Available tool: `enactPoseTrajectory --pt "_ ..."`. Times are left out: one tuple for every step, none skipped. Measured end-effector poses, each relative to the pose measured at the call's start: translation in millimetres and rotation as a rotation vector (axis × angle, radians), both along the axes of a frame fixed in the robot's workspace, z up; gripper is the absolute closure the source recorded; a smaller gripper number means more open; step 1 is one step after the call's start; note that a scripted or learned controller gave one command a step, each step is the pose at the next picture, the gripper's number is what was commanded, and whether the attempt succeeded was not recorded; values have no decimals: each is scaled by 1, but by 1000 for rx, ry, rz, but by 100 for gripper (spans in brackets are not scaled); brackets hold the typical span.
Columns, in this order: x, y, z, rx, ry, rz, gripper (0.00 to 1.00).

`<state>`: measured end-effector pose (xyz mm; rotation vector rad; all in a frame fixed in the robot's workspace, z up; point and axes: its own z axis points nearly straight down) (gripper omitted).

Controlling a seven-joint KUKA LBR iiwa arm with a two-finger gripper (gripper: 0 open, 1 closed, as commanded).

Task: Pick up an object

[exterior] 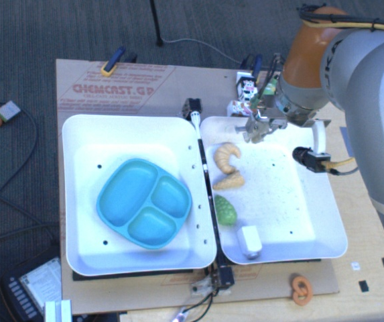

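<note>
Grey arm with orange band reaches in over right bin [326, 233]. End effector [255, 134] hovers at bin's far edge; cannot tell its state. Croissant [227, 156] lies just below-left of it, tan pastry piece [229, 181] beyond, then green object [225, 211], white block [250, 239] farthest. Blue divided plate [145, 203] sits in left bin [84, 139], well apart.

Both white bins [78, 200] smooth plastic, slight sheen. Blue divided plate [145, 203] glossy plastic. Croissant [227, 156] and smaller pastry [229, 181] look like matt moulded plastic, tan. Green item [225, 211] bumpy, dull finish. White block [250, 239] smooth plastic. Board under bins [121, 89] matt brown cardboard w/ printed red lettering. Tabletop [369, 274] pale wood-look, matt. Floor [17, 45] dark rough carpet. Arm shell [362, 79] smooth grey, semi-gloss; orange band [309, 52] glossy.
</note>
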<state>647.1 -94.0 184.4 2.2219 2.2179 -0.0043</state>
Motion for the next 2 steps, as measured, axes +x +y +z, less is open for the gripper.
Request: enactPoseTrajectory --pt "-23 54 12 3 0 3 100" --pt "-90 21 62 2 0 1 100"
